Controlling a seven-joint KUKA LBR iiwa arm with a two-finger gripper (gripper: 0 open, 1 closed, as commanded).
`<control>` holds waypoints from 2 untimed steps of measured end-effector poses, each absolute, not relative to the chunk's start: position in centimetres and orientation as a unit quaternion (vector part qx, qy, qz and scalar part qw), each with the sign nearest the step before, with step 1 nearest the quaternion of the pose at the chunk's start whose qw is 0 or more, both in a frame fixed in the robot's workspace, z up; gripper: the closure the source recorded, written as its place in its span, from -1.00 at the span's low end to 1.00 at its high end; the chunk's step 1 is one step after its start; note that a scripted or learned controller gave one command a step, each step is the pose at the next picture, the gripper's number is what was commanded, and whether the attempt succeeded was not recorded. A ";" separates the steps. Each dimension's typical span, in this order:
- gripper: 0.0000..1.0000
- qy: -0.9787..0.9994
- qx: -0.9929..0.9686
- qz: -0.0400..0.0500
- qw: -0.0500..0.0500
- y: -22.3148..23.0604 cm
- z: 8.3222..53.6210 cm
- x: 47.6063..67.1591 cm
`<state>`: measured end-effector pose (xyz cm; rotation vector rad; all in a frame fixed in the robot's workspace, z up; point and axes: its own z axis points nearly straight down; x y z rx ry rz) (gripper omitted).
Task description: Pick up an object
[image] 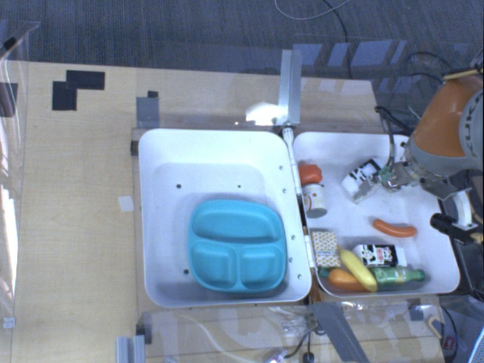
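My gripper hangs low over the upper middle of the right bin, at the end of the grey arm with its orange band. A small black-and-white shape sits right at its tip, and I cannot tell whether that is an object or part of the gripper. Below it to the right lies an orange-red sausage. To its left, a red-topped can and a small pale can stand by the bin's left wall.
Along the right bin's front edge lie a checkered packet, a banana, an orange item, a black-and-white carton and a green bottle. The left bin holds a blue divided plate.
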<state>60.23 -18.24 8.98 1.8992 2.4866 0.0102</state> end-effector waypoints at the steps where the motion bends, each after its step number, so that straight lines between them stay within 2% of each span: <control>1: 1.00 0.795 0.606 0.006 0.009 -18.1 10.3 60.5; 2: 1.00 0.776 0.631 0.002 0.003 -13.9 13.1 64.7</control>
